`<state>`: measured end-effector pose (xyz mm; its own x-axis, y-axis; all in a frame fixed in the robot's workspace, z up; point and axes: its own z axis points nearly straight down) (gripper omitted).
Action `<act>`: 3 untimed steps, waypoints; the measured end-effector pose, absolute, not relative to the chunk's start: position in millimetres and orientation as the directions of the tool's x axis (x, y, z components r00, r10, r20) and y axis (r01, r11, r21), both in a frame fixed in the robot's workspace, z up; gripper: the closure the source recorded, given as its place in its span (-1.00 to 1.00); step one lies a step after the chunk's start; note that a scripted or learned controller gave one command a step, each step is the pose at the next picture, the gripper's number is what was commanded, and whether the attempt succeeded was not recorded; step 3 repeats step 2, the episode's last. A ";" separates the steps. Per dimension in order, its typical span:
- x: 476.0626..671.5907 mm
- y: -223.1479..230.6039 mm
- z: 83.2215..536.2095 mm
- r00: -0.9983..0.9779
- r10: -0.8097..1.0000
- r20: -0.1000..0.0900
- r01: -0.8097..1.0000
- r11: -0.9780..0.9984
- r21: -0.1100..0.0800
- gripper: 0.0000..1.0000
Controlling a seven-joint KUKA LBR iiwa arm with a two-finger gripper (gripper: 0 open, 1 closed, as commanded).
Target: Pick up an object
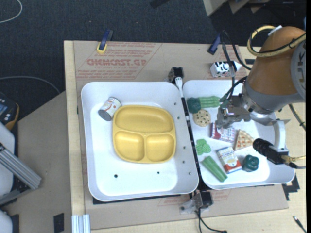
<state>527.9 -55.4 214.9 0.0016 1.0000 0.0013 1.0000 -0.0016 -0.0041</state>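
Objects for picking lie in the right bin [284, 177], under and around the gripper [227, 123]. Whether the gripper is open or closed cannot be told. Its tip hangs over a red-and-white packet [218, 131], though contact is unclear. A toast slice [243, 140] lies just beside the packet at 3 o'clock, and a cookie [201, 117] sits near it at 10 o'clock.

Nearest the camera, at 6 o'clock in that bin, rest a green stick [213, 168], a small carton [228, 159] and a dark green round piece [250, 163]. A green leafy piece [202, 146] lies above the stick. At the bin's 11 o'clock lies a green bottle [202, 102].

Both bins stand on a cardboard-topped bench [121, 59] above dark carpet [73, 8].

The left bin [92, 144] holds a yellow divided plate [144, 132] at its middle, with a small can [109, 108] on its side at the plate's 10 o'clock. Beyond the right bin sits a black-and-white toy [222, 68].
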 end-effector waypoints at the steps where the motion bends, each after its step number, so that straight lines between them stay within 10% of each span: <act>1: 529.6 -50.5 234.5 -0.001 1.000 0.000 1.000 0.001 0.004 1.00; 3: 534.1 -64.6 223.5 0.001 1.000 0.000 1.000 -0.001 -0.001 1.00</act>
